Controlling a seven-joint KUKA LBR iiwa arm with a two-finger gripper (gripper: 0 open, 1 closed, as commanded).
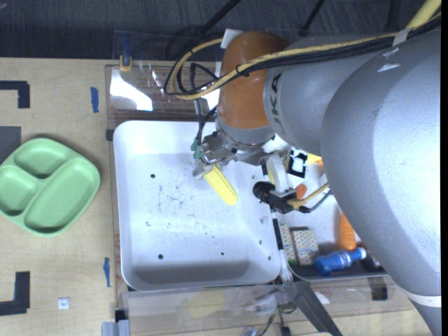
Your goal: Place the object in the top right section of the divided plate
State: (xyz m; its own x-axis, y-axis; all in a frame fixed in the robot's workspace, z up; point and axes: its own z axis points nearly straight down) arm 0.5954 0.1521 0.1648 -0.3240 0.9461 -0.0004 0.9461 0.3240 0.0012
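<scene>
Holding corn at upper end, plate far to the left

Arm [364, 138] reaches in from the right over the left bin [140, 257]. Divided plate [47, 185], green, sits on the surface well apart to the left of that bin. Gripper [208, 161] hangs over the bin's upper middle. Corn cob [222, 185], yellow, slants down-right from the fingers, which appear closed on its upper-left end. Judgement: the carry must run leftward across the bin wall, cob's long axis trailing away from the plate.

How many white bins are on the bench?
2: the left bin under the end effector; the right bin, mostly hidden by the arm.
</scene>
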